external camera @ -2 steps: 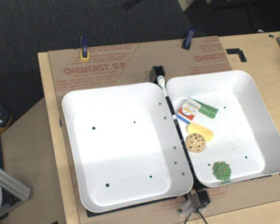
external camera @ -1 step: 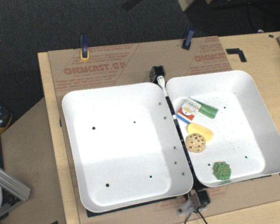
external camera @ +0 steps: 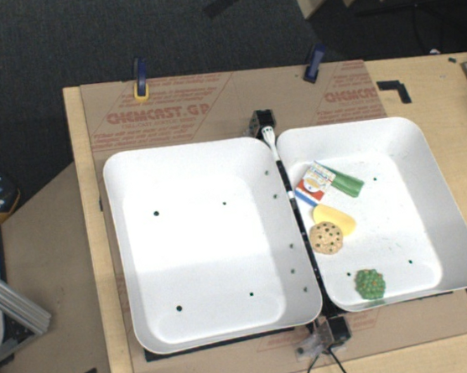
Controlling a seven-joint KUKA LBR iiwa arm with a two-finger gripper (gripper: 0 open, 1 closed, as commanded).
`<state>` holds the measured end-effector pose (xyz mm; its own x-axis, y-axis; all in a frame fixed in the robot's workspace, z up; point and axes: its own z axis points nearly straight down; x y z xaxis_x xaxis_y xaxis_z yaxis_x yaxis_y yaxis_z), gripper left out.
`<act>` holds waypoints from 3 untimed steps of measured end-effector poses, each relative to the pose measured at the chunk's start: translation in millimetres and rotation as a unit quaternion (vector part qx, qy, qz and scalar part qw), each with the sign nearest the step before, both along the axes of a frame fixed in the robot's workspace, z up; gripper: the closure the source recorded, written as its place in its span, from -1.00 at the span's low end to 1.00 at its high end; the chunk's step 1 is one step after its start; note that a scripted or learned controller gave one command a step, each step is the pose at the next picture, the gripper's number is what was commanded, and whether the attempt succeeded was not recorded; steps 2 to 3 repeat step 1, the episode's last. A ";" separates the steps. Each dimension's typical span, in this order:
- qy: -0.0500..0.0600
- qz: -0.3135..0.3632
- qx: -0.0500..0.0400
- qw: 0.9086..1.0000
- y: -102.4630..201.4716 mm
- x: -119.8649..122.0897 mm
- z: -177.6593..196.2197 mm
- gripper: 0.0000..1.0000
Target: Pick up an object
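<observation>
White right bin (external camera: 438, 198) holds 4 items: cookie (external camera: 326, 237) at 9 o'clock, yellow piece (external camera: 336, 217) touching it, carton (external camera: 316, 183) at 11, green clump (external camera: 369, 284) at 6. Gripper state: cannot tell. Step: approach pending; next move needs descent over 1 item.

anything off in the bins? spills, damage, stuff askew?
Nothing spilled or damaged. All the items sit bunched in the right bin near its left wall: a cookie overlapping a yellow piece, a small carton, a green piece beside it and a broccoli toy near the front edge. The carton lies tilted.
</observation>
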<state>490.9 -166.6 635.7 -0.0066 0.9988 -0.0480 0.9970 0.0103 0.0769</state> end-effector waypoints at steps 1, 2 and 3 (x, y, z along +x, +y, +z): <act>-0.003 0.000 -0.002 1.000 -0.1 0.6 11.0 1.00; -0.003 0.000 -0.002 1.000 -0.1 0.6 11.0 1.00; -0.003 0.000 -0.002 1.000 -0.1 0.6 11.0 1.00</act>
